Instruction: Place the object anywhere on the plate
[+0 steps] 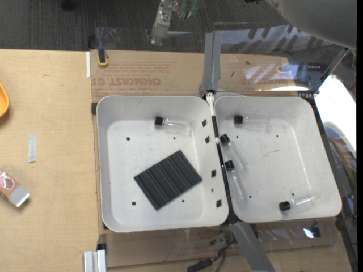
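Vial (170,123) just above ridged plate (168,179)

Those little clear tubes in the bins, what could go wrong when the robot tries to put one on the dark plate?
1. The tubes are clear and round, so a grasp may slip or miss.
2. Two tubes lie against the right bin's wall, leaving fingers little room.
3. The ribbed plate sits skewed; a round tube could roll off it.
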